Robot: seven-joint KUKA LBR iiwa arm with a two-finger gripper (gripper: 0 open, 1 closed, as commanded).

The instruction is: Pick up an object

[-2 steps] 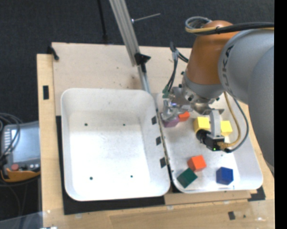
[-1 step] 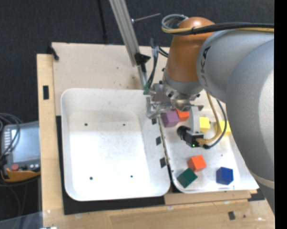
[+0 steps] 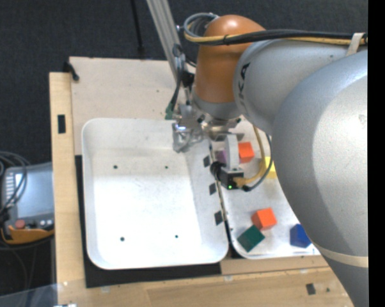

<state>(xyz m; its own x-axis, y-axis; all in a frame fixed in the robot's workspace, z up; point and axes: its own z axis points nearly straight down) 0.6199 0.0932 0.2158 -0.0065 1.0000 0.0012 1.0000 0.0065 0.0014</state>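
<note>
My gripper (image 3: 194,136) hangs below the orange band (image 3: 221,56) of the arm, over the far end of the ridge between the two bins. Just to its right in the right bin (image 3: 243,253) lie an orange block (image 3: 245,151) and a small purple piece (image 3: 222,153), partly hidden by the gripper body. A yellow object (image 3: 269,165) peeks out from under the arm. Near the front of that bin lie a second orange block (image 3: 264,219), a green block (image 3: 251,238) and a blue block (image 3: 299,235).
The left bin (image 3: 96,171) is a bare white tray with a few dark specks. The bulky grey arm (image 3: 307,107) covers most of the right bin. A grey control box (image 3: 26,197) with cables sits beyond the bench's left edge.
</note>
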